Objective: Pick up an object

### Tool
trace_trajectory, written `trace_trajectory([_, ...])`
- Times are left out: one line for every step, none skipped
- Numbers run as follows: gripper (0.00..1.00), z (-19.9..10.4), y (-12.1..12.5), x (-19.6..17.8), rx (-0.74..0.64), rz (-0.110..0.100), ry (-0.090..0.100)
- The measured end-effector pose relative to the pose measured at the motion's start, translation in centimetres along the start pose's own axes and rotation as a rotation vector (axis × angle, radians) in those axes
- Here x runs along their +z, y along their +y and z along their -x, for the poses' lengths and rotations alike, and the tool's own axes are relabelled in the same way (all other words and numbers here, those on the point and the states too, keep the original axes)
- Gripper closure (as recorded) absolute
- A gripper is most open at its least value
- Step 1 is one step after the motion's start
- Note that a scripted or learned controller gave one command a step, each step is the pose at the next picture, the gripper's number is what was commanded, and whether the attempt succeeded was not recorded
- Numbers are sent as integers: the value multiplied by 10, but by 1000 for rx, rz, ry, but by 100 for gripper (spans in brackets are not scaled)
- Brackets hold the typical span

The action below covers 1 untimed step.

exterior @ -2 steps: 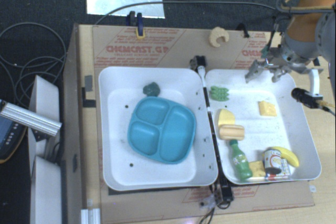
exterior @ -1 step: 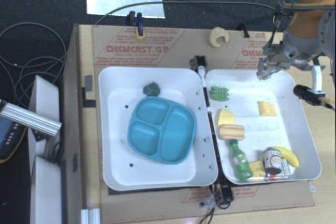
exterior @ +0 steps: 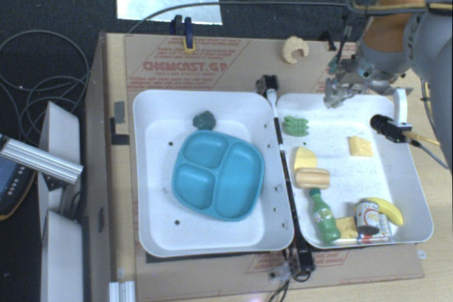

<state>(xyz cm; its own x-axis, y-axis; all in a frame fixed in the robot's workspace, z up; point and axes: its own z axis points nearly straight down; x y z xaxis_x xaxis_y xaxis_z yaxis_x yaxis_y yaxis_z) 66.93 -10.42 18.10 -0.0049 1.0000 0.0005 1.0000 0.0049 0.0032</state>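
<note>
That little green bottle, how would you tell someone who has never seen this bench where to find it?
Look at the right-hand white bin, along its near edge. The green bottle lies there close to the divider between the bins, just below a yellow block and bread roll. It is the only green thing at that end; the other green piece sits at the far end.

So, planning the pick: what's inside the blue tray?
The blue tray in the left bin shows bare compartments. The bin floor beneath it is covered.
</note>
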Motion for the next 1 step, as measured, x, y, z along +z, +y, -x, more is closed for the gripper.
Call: trace_trajectory([100,1,1,-11,-2,3,-2])
